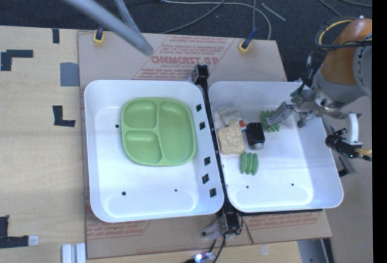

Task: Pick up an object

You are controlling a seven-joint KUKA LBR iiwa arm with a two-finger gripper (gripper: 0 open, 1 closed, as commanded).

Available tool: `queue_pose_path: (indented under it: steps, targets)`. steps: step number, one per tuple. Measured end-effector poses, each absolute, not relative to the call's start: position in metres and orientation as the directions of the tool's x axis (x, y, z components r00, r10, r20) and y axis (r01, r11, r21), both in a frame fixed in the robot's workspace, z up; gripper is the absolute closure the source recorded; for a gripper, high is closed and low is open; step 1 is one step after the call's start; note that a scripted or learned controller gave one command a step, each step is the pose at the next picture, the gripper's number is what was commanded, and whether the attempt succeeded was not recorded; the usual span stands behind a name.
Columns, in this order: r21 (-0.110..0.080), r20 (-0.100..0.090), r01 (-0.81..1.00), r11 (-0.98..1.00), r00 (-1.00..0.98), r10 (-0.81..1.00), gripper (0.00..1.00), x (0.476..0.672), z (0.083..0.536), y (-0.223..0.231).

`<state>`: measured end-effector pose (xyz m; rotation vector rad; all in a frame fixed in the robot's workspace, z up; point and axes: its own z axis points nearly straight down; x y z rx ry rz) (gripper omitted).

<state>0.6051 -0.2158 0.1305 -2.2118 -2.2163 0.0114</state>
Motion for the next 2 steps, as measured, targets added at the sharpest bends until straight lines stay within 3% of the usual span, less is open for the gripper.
queue_pose_path:
  steps: [1, 2]
  targets:
    - [0.0, -0.001, 1.0, 0.002, -0.002, 1.0, 0.0, 0.6067, 0.098, -0.2163]
    - [-0.011, 0.003, 1.0, 0.003, -0.003, 1.0, 1.0, 0.6045, 0.0999, -0.2154]
